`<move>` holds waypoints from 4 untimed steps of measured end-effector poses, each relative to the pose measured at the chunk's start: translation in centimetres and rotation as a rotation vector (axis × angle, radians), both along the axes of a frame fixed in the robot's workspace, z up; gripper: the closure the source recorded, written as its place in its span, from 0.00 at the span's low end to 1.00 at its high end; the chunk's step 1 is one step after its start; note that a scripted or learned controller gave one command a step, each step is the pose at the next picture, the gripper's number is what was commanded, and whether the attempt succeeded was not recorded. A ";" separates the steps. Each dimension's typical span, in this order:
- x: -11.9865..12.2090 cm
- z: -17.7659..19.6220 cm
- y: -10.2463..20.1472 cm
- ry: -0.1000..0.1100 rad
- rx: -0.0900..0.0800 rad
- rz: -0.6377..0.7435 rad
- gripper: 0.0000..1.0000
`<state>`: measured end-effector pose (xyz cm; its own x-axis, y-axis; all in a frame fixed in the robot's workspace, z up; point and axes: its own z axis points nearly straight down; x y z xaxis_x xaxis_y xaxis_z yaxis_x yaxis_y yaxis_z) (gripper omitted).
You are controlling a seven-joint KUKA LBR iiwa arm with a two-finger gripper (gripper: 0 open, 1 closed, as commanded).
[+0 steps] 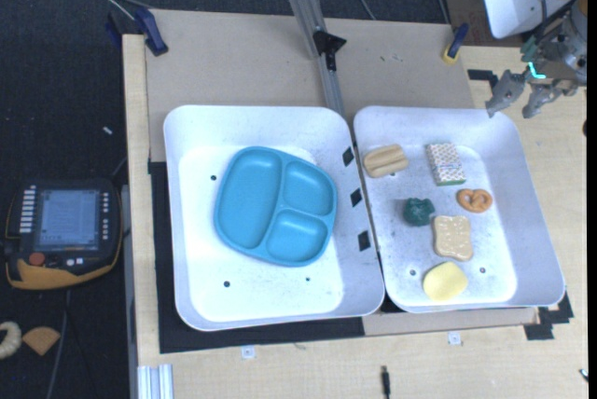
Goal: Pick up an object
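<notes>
The gripper [520, 96] hangs open and empty beyond the right bin [522, 229], likely poised for approach; 6 candidates lie loose inside, the patterned block [446, 162] and pretzel [475, 199] nearest it.

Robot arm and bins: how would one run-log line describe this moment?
gripper: open, above right bin's far corner | held: nothing | right bin: six items | left bin: blue tray

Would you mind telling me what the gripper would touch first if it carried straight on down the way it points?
Probably the far right rim of the right bin: the gripper hangs over that corner, though depth is unclear.
</notes>
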<state>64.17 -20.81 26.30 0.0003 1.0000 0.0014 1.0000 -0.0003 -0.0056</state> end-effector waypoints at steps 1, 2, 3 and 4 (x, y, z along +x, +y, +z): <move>0.1 0.3 0.0 -0.006 -0.001 0.001 0.00; -0.1 -5.2 1.0 -0.002 0.000 0.002 0.00; -0.4 -9.9 1.8 -0.001 0.000 0.001 0.00; 0.1 -16.1 2.1 -0.001 0.000 0.002 0.00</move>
